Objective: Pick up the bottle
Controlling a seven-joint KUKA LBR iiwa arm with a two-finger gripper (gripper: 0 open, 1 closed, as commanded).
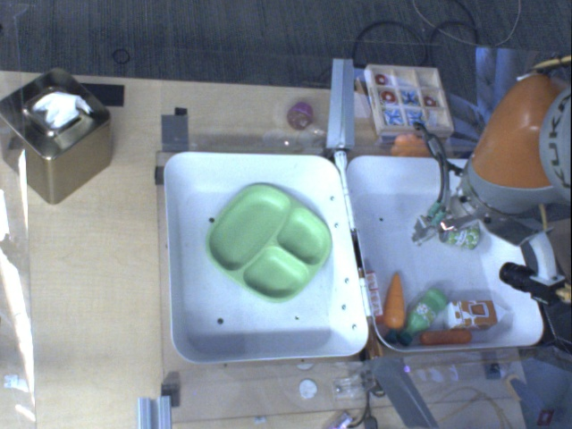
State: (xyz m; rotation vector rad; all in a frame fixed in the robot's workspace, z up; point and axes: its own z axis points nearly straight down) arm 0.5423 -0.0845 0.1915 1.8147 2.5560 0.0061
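Camera view: right bin (393, 186) holds the arm's gripper (444, 226) at mid-height; fingers' state cannot be told. The green bottle (425, 309) lies nearer the front wall, below-left of the gripper, between a carrot (393, 298) and a small carton (472, 313).

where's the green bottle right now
In the camera view, the green bottle lies near the front edge of the right bin, between the carrot and the small carton.
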